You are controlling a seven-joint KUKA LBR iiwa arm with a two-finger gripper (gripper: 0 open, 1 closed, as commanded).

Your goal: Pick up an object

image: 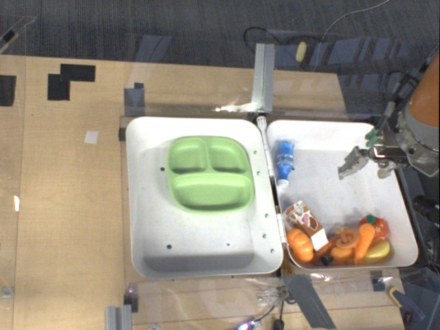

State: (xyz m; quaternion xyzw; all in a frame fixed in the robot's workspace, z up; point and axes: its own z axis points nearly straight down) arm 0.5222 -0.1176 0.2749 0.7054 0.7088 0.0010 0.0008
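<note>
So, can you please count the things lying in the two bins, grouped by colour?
Green: 1, the divided plate in the left bin
Blue: 1, the bottle in the right bin
Orange or mixed toy food: a heap at the near edge, too crowded for an exact count; roughly 5
Total: about 7

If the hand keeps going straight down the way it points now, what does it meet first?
Probably bare floor of the right bin: the hand hangs over its open upper part, the toy pile nearer the camera. Depth is uncertain.
</note>
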